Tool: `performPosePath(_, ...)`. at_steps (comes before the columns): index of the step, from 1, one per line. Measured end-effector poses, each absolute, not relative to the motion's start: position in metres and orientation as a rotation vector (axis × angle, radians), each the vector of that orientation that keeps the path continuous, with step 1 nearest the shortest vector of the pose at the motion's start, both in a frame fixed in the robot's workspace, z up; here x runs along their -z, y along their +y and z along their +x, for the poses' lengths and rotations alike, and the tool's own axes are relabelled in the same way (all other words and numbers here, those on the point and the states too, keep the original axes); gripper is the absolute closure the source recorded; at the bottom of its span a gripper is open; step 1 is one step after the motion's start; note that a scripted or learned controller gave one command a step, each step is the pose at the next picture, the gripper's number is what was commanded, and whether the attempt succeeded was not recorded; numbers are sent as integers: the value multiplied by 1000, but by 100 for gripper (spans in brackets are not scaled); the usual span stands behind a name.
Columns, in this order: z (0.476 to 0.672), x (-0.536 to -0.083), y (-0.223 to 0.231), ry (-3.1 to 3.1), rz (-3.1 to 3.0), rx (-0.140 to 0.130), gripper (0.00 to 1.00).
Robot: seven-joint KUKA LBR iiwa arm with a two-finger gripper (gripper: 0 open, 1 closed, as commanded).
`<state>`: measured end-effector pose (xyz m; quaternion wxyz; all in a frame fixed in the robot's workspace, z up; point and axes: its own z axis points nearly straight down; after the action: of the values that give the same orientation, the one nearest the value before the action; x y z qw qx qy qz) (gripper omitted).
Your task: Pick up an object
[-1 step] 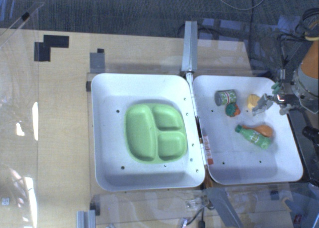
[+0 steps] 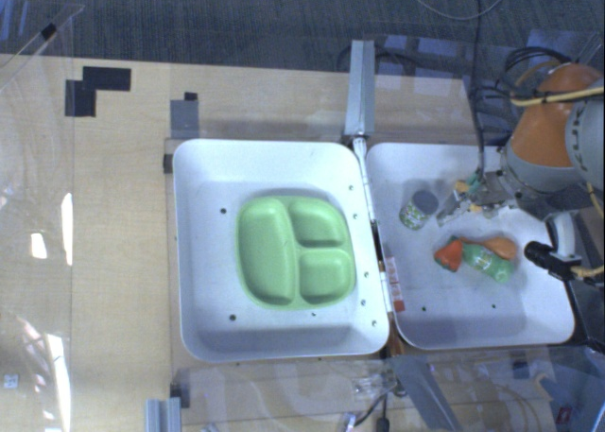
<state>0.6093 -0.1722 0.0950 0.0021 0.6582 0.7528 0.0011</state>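
With the tool (image 2: 461,201) low between the small can (image 2: 417,209) and the green bottle (image 2: 484,263), its grip unreadable, it risks nudging both aside and catching neither.

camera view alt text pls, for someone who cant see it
A grey robot arm reaches from the right, its pincer low over the right white bin beside a small can, with a green bottle nearby. The left white bin holds a green divided tray.
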Motion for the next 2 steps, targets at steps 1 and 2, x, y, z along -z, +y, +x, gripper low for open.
performPosePath(1,538,-90,-156,2446,1956,-10,0)
performPosePath(2,566,-90,-103,2551,1811,-13,0)
